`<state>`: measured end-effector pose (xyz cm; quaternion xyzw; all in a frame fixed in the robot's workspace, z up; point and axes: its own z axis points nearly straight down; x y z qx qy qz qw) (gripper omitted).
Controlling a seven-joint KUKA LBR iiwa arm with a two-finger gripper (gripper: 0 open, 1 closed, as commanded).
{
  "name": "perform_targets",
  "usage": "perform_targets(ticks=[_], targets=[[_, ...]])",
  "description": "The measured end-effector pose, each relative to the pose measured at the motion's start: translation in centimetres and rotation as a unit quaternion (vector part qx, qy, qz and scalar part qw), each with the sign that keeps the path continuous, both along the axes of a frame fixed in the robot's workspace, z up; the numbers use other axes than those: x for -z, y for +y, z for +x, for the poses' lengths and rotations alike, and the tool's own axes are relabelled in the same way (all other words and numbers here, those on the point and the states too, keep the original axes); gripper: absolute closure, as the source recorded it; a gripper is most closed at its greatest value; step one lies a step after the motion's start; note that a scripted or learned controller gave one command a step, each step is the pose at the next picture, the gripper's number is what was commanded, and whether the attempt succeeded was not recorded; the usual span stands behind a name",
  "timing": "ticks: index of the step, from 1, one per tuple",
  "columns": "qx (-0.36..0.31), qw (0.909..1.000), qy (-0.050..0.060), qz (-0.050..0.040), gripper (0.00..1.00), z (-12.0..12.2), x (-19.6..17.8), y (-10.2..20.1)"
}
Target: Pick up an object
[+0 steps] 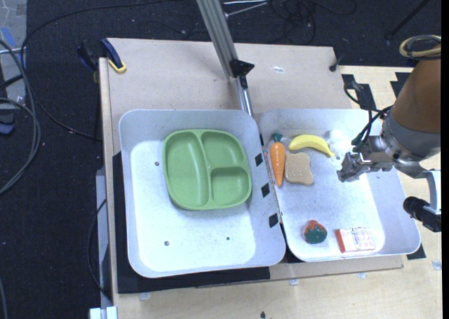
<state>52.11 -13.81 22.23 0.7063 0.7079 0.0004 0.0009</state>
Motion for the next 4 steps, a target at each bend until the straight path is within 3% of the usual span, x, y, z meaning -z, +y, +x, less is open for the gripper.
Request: perform_targets(ticks=[1,4], targets=[[-0.003,1.0000,0.000,0.0008,1.00,2.1,0.7,4.5],[-0.003,1.0000,-0.001,0.0011,1.00,7.9,-1.8,21.5]])
